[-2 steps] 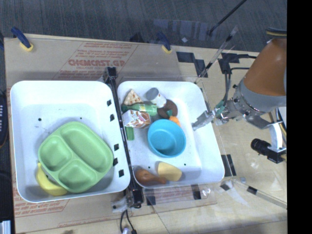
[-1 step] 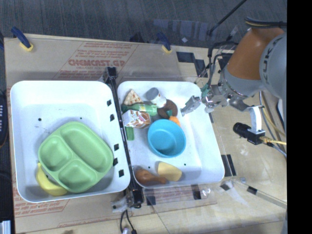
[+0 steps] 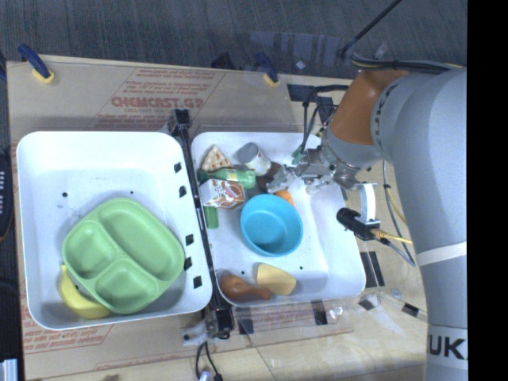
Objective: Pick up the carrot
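Blue bowl (image 3: 271,224) crowds carrot (image 3: 285,196), prob.

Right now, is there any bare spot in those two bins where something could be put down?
Yes: the left bin's floor behind the green tray. The right bin is crowded; the blue bowl sits amid food packets, leaving a strip along its right wall, below the claw.

Right bin (image 3: 343,270) crowded: blue bowl (image 3: 271,225) centre, packet (image 3: 223,193), pizza slice (image 3: 213,159), grey cup (image 3: 248,154) along far-left. Open floor right of bowl. Left bin (image 3: 48,165): far half free; green divided plate (image 3: 123,253) fills near half.
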Controlling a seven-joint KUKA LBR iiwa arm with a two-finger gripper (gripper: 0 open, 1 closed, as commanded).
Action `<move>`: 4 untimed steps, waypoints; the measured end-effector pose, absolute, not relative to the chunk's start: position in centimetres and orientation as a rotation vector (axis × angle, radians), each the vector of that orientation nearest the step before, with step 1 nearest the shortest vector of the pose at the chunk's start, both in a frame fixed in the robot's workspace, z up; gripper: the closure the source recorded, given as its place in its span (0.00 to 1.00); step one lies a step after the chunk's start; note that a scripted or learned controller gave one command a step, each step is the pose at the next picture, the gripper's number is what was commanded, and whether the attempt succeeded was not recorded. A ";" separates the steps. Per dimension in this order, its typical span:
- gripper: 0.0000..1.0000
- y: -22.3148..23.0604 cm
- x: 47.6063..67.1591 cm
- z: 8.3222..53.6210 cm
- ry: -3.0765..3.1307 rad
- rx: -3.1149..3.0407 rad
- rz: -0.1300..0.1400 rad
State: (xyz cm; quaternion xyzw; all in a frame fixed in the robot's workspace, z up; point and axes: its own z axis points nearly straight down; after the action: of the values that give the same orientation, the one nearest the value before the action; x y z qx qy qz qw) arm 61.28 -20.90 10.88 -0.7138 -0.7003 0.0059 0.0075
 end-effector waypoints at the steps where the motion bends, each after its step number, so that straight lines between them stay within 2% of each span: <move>1: 1.00 -21.0 61.6 12.5 -2.204 -2.228 0.016; 2: 1.00 -19.3 55.3 17.1 -2.043 -2.379 0.010; 3: 1.00 -18.1 49.8 9.5 -2.440 -1.966 0.005; 4: 0.00 -18.2 49.8 9.5 -2.440 -1.968 0.004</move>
State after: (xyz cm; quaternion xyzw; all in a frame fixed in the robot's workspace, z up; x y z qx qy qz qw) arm 49.81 -18.20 9.51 -0.6277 -0.7784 0.0014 0.0034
